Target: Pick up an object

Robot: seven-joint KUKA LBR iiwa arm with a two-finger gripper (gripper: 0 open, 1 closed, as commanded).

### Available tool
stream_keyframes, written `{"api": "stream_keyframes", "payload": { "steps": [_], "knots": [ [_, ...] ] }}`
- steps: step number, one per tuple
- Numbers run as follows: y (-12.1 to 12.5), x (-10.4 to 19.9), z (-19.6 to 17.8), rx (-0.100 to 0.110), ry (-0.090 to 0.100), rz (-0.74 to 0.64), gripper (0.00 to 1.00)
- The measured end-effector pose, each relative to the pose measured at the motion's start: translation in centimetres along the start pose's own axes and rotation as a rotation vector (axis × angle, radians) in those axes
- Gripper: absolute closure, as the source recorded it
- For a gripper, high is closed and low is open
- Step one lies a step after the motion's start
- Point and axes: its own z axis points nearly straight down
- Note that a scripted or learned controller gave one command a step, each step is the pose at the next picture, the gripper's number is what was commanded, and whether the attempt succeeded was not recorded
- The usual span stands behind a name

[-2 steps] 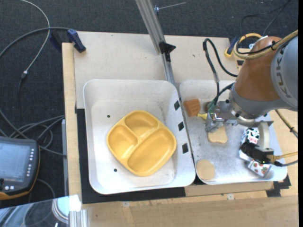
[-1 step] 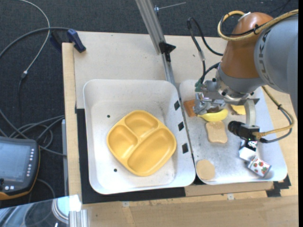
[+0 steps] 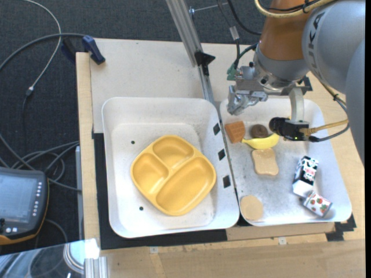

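A pale wooden bench (image 3: 145, 57) stood on dark carpet, bearing two speckled white bins. Left bin (image 3: 116, 114) held a glossy yellow divided plate (image 3: 173, 174). Upper right, the gripper (image 3: 240, 104) hovered above a square brown cracker (image 3: 235, 132); jaw state unclear.

Even, fairly bright light from above leaves the two white bins (image 3: 116, 172) nearly washed out with only soft, short shadows beneath the yellow plate (image 3: 173, 175), while the arm (image 3: 324, 28) above the bins looms large and slightly soft, and a pale glare smears the lower-left corner.
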Motion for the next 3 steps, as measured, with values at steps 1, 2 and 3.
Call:
{"api": "stream_keyframes", "payload": {
  "steps": [1, 2, 3],
  "knots": [
    [-2.1, 4.0, 7.6, 0.020, 0.001, 0.002, 1.00],
    [-3.5, 6.0, 7.5, 0.015, 0.000, 0.004, 1.00],
    [-11.9, -1.7, 4.1, 0.015, -0.002, 0.016, 1.00]
  ]
}}
